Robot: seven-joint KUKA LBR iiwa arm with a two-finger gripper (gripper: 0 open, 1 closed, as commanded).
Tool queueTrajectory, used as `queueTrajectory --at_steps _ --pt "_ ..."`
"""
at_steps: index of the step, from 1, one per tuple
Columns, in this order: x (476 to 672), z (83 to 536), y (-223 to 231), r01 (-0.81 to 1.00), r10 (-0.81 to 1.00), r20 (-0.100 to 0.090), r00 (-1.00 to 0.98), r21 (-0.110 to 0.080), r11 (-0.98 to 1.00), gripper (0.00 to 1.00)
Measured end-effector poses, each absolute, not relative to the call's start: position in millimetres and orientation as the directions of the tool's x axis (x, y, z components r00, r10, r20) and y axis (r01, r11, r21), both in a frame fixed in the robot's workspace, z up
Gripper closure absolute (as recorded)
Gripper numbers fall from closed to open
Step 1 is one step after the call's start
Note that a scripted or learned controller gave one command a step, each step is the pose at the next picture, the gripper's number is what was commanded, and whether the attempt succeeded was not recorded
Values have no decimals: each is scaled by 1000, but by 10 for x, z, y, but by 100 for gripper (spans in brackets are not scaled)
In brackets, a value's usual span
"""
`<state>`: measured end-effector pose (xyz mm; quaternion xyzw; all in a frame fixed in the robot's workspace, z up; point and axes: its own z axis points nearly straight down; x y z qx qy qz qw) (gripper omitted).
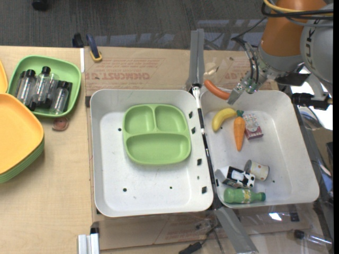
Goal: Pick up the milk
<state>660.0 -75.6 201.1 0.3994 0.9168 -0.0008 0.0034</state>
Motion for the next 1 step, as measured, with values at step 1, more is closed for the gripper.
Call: queueTrajectory --at_steps 1 --pt "6510 1906 -252 664 664 0 -748 -1 748 100"
